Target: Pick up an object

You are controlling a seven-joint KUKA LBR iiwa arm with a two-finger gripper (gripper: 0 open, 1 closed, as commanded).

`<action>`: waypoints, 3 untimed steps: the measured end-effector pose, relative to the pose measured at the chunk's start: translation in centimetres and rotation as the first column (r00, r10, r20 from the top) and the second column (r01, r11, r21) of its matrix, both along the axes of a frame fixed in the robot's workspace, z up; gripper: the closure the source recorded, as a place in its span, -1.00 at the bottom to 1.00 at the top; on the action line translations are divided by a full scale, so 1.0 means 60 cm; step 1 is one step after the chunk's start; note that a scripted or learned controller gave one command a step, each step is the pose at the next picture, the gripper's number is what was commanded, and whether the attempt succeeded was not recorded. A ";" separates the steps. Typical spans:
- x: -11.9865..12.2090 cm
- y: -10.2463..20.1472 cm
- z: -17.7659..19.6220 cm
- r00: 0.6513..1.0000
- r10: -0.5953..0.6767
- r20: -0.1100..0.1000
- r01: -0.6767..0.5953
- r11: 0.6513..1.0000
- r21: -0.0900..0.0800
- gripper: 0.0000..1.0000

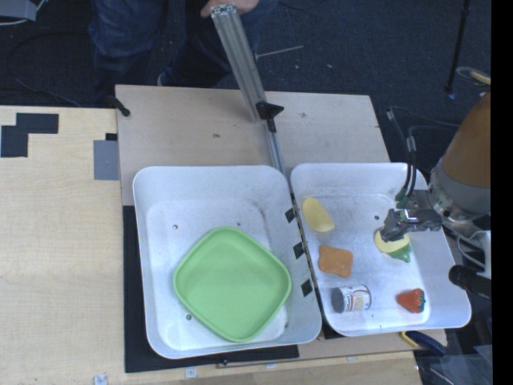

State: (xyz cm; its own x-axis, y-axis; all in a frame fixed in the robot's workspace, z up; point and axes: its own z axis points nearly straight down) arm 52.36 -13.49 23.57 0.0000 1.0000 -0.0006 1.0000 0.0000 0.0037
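1. The gripper (pixel 394 229) hangs over the right bin (pixel 353 184), toward that bin's three o'clock side, with the grey arm (pixel 461 184) reaching in from the right.
2. A yellow and green toy (pixel 396 247) lies on the bin floor directly under the gripper, its visible part poking out at the gripper's six o'clock.
3. The gripper's metal tip overlaps the top of the toy, so the two look to be touching or very close; whether the toy sits between the jaws cannot be told from this slant.
4. Whether the jaws are spread or pressed together cannot be told either.
5. A yellow piece (pixel 317 215) lies at about nine o'clock from the gripper, well apart from it, near the bin's left wall.
6. An orange block (pixel 335 261) lies just below the yellow piece, at roughly eight o'clock from the gripper.
7. A small can (pixel 352 298) lies on its side at about seven o'clock from the gripper, near the bin's front edge.
8. A red strawberry toy (pixel 411 300) sits at six o'clock from the gripper, apart from the yellow and green toy.
9. The left bin (pixel 160 191) holds a green plate (pixel 232 283) in its lower half.
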 end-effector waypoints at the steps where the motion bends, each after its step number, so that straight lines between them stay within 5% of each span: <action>1: 0.001 -0.001 0.055 1.000 0.000 -0.001 0.000 1.000 0.000 1.00; 3: 0.002 0.151 0.054 1.000 0.004 -0.004 -0.004 1.000 0.001 1.00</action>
State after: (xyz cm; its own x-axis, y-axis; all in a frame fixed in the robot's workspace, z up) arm 52.48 -4.40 26.83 -0.0036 1.0000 0.0008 1.0000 0.0036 -0.0004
